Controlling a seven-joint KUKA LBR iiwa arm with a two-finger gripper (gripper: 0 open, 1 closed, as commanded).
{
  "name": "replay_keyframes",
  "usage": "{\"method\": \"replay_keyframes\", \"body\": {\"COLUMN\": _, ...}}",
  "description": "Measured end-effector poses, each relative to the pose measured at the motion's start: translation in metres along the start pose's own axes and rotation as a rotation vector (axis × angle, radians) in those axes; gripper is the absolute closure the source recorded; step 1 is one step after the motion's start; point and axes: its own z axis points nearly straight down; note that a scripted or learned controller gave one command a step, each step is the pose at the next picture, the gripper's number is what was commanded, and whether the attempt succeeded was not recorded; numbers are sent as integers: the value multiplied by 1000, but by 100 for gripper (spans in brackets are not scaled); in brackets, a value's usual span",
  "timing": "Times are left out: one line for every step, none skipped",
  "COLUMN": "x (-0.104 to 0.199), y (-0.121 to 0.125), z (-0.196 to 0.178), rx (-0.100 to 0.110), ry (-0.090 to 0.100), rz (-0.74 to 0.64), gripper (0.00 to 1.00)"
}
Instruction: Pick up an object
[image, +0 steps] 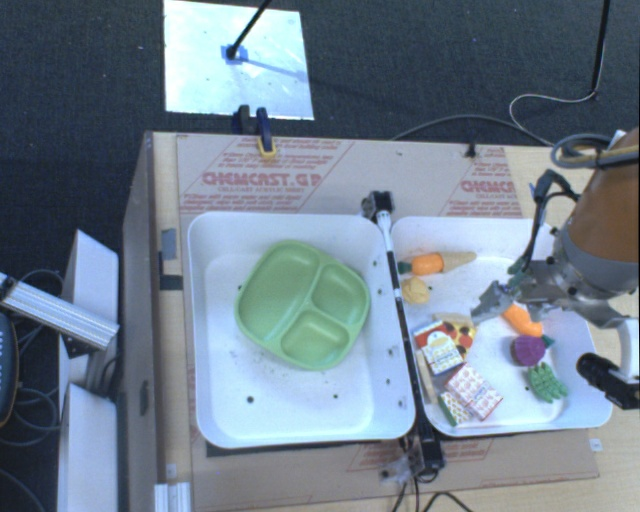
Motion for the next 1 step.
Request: {"method": "replay_keyframes", "body": {"x": -41, "y": 13, "z": 140, "rx": 4, "ry": 0, "rz": 3, "gripper": 0}}
